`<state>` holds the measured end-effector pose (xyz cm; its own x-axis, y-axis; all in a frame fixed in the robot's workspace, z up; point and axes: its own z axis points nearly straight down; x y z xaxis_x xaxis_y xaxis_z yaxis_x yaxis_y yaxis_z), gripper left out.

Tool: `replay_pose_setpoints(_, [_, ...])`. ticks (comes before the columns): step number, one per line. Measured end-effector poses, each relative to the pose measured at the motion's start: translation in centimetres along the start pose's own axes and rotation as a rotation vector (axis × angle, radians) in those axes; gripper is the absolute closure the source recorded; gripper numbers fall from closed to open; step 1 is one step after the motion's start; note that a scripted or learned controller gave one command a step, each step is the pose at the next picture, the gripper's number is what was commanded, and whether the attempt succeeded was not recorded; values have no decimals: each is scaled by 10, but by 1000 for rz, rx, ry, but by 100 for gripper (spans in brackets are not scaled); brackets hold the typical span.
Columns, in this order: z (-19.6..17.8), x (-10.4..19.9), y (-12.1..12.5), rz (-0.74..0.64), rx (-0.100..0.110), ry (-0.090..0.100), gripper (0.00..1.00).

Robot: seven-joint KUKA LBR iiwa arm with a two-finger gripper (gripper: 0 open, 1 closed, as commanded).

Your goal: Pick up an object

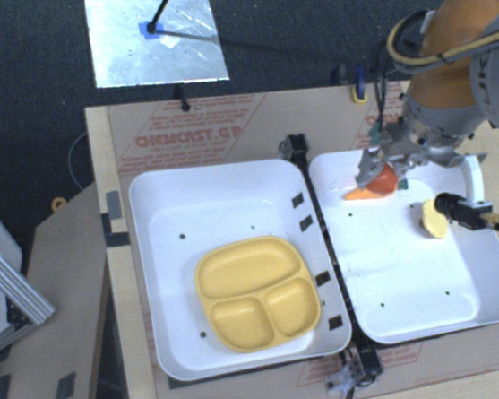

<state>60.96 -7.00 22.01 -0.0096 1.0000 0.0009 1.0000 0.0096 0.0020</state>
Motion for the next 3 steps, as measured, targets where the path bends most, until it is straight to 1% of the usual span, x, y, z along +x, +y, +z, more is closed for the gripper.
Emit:
replay_pose_setpoints(1, [9,52,12,-1,0,1,100])
replay_pose_setpoints(2, [-7,109,23,-1,-2,1,100])
replay_pose_setpoints(3, [5,160,34,0,0,1,100])
